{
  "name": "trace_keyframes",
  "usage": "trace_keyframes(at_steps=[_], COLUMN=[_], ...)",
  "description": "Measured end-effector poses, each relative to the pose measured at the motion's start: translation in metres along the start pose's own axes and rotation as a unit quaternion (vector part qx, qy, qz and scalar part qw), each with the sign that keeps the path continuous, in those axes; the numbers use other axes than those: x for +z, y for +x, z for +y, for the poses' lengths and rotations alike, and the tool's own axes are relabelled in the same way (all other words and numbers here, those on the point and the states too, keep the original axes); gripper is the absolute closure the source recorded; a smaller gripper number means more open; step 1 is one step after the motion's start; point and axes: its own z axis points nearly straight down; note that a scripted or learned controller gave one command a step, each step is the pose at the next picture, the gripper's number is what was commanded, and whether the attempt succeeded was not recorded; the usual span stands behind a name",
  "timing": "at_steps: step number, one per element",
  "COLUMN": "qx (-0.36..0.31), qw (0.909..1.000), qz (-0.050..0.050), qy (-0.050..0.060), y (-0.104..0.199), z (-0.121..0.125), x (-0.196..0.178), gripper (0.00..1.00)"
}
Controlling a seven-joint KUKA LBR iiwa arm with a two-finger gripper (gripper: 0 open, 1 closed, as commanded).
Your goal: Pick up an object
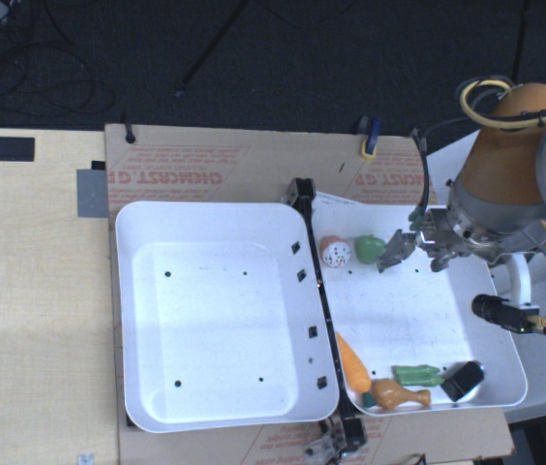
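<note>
In the camera view you see the tool (407,247) over the far part of the right bin (505,381), just beside a green ball (370,248) and a white spotted ball (335,252); if it is open or closed, you cannot tell. At the near wall lie an orange carrot (352,362), a tan toy (399,393), a green piece (416,374) and a black block (463,380). The left bin (126,260) is beside it.

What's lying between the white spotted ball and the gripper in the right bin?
In the camera view, a small green rounded object lies between the white spotted ball and the gripper, touching or nearly touching the ball.
</note>
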Motion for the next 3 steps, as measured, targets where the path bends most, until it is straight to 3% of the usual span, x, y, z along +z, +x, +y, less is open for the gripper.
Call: trace_keyframes(at_steps=[1,2,3], qx=[0.002,0.001,0.003], qw=[1.0000,1.0000,1.0000], qz=[0.002,0.000,0.000], qy=[0.008,0.000,0.002], y=[0.026,0.026,0.023], z=[-0.053,0.038,0.036], x=[0.091,0.123,0.112], gripper=[0.00,0.00,1.00])
